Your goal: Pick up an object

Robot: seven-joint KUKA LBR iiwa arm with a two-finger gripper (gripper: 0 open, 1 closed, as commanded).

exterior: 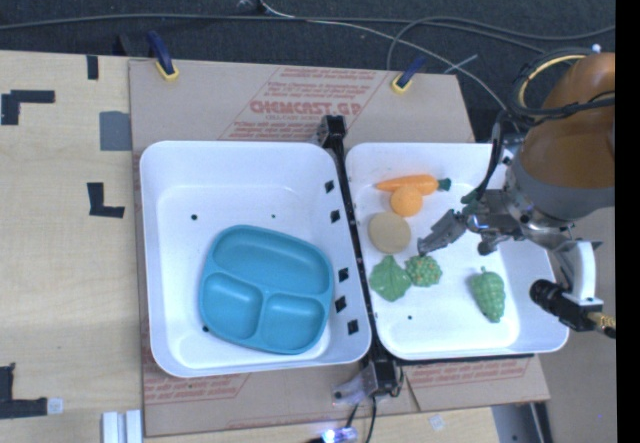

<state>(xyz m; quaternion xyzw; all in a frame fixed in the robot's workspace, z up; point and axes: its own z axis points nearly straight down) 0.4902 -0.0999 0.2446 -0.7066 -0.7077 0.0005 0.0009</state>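
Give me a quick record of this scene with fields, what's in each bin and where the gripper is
left bin: blue divided tray
right bin: carrot, orange round piece, beige round piece, two green leafy pieces, green ridged piece
gripper: over the right bin, beside the beige piece, just above the leafy greens
held: nothing seen between its fingers

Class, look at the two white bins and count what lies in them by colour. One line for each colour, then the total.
Green: 3, a leafy piece, a broccoli-like piece and a third piece, all in the right bin
Orange: 2, a carrot and a round piece
Tan: 1, a round piece
Blue: 1, a divided tray in the left bin
Total: 7
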